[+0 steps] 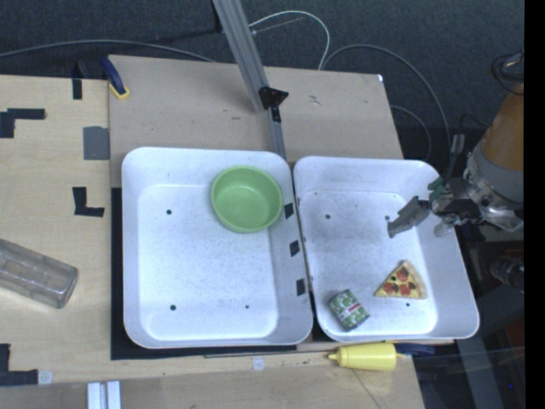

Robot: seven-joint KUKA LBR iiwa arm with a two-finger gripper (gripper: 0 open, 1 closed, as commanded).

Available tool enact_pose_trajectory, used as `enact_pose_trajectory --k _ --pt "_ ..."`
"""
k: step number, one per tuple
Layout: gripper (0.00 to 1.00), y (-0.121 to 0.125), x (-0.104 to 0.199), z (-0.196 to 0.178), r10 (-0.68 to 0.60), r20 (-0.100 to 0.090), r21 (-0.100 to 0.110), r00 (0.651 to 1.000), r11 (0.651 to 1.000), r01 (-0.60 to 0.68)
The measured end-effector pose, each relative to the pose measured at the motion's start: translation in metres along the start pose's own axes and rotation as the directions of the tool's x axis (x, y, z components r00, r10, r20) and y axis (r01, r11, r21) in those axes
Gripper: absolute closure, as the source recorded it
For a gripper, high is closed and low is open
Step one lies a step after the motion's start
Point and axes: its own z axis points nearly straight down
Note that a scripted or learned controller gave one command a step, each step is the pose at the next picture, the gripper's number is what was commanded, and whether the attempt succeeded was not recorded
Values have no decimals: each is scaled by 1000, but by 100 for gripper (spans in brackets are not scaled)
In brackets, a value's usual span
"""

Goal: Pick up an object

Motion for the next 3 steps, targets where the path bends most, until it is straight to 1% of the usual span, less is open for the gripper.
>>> enact_pose_trajectory --k 1,2,3 --pt "0 0 0 0 0 0 0 1000 1000 0" --pt "0 4 1 45 1 0 5 1000 1000 -1" --pt "0 3 -2 89 2 -1 6 1000 1000 -2"
